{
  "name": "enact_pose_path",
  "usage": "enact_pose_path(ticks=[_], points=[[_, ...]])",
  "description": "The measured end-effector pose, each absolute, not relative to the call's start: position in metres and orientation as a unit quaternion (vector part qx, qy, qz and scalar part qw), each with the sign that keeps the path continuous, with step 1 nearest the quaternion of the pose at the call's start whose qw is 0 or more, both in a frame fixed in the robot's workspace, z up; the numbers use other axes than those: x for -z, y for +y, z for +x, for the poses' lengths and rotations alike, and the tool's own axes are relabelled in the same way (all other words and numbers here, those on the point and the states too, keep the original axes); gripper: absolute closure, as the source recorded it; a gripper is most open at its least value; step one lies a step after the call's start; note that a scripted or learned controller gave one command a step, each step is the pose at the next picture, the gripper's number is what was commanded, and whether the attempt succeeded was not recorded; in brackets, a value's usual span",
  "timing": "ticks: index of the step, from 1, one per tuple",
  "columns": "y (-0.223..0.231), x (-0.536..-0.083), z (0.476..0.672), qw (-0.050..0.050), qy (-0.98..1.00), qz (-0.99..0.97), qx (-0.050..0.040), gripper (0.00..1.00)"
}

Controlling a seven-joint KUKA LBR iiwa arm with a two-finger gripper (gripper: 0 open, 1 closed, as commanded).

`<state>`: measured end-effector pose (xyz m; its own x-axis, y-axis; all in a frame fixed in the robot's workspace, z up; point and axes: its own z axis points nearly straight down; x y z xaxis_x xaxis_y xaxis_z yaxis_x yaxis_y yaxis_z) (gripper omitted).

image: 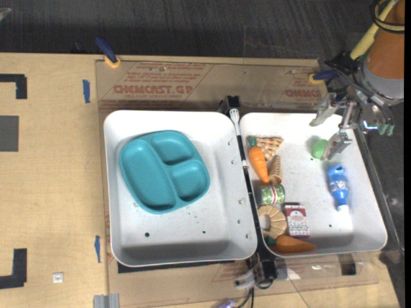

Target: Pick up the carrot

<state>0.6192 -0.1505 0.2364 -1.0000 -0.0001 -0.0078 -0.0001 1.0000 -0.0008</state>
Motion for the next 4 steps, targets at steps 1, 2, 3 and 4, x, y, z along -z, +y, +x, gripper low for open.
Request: enact_pose_path(ticks=[1,2,3,4], points=[[-0.088,-0.110,0.615,0.006,1.000,0.007,-0.0009,0.00],[-0.090,-0.102,0.600,0.021,1.000,0.014,0.0001,0.00],[-0.093,-0.102,0.564,0.025,0.981,0.192,-0.0031,0.00],[-0.092,-0.101,0.564,0.024,0.964,0.266,-0.0070,0.00]])
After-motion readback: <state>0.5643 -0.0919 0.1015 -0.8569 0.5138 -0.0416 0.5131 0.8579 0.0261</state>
